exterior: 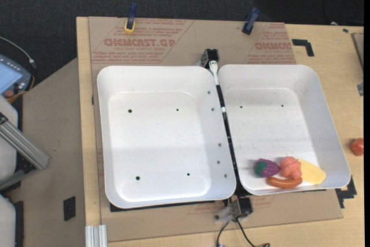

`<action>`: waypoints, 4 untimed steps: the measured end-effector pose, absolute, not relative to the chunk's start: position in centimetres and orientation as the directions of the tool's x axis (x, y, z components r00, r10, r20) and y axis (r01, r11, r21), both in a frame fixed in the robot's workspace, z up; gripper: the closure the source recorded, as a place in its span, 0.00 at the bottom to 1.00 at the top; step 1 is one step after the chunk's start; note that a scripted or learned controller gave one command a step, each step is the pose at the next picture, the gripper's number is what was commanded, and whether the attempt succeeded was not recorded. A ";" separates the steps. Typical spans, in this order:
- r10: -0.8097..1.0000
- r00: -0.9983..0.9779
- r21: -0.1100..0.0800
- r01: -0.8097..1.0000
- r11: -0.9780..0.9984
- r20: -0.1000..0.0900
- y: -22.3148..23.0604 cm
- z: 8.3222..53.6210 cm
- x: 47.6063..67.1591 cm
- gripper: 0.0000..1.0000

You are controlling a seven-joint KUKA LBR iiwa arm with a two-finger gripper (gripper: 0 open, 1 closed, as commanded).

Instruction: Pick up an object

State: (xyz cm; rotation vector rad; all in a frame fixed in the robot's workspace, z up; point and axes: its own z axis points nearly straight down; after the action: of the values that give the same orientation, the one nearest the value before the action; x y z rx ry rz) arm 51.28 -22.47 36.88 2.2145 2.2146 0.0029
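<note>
Small toy foods lie bunched in the near corner of the right bin (312, 101): a purple grape cluster (267, 168), a pink-orange lumpy piece (291, 167), a yellow wedge (313, 173) and an orange-red sausage (284, 182) in front of them. They touch or nearly touch one another.
The left bin (115, 142) sits beside the right one, joined along a black hinge strip (224, 124). An orange object (357, 147) lies on the cardboard bench to the right of the bins. Blue clamps (250, 20) hold the board's far edge.
</note>
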 end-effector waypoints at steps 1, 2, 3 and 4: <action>1.000 0.000 0.012 1.000 0.001 -0.008 -22.5 37.9 51.3 1.00; 1.000 -0.001 0.016 1.000 0.001 -0.011 -22.5 39.0 51.4 1.00; 1.000 -0.001 0.020 1.000 0.002 -0.014 -22.6 40.1 51.5 1.00; 1.000 0.001 -0.005 1.000 -0.001 0.001 -22.4 36.0 49.2 1.00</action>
State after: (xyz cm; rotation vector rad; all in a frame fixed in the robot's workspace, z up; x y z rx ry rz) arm 49.16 -22.38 35.98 2.2258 2.2233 -0.0036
